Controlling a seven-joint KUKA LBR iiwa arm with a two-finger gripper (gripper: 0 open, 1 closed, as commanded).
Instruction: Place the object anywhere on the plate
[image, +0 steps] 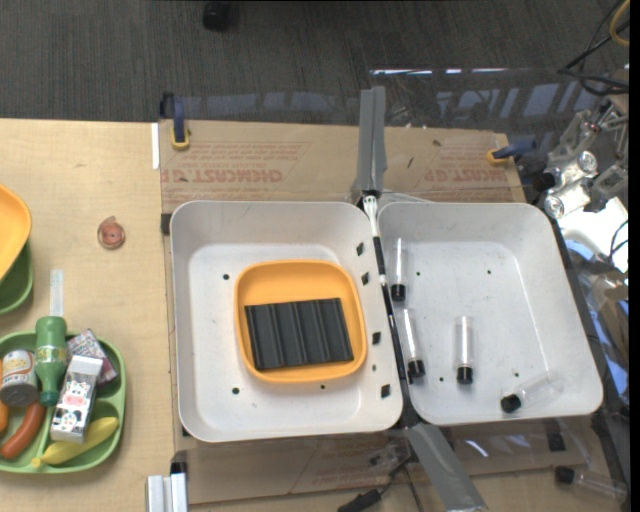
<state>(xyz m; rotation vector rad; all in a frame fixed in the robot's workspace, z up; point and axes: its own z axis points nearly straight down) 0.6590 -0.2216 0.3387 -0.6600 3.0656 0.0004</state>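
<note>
In the left bin (200, 330), the orange plate (300, 272) lies about in the middle, and a dark ribbed block (300, 333) lies flat on it, well inside the rim and touching nothing else. The right bin (520, 240) holds four clear tubes with black caps. One (397, 268) lies along the dividing wall, another (410, 345) just below it, a third (464, 350) nearer the middle, and a fourth (530, 392) slantwise in the near right corner.

The gripper (572, 185) appears as a cluster of shiny metal off the right bin's far right corner, well apart from the plate and above neither bin's floor. It is too small and cluttered to tell whether it is released or clenched, and nothing can be seen held in it.

If the block is the object meant, the placing step looks done, since the block rests wholly on the plate. The next move then calls for little: the arm should stay clear of the left bin so that nothing nudges the block. If a tube is meant instead, the arm must reach down into the right bin. The tubes are smooth and round, so they would likely roll or slip under a careless pinch.
</note>
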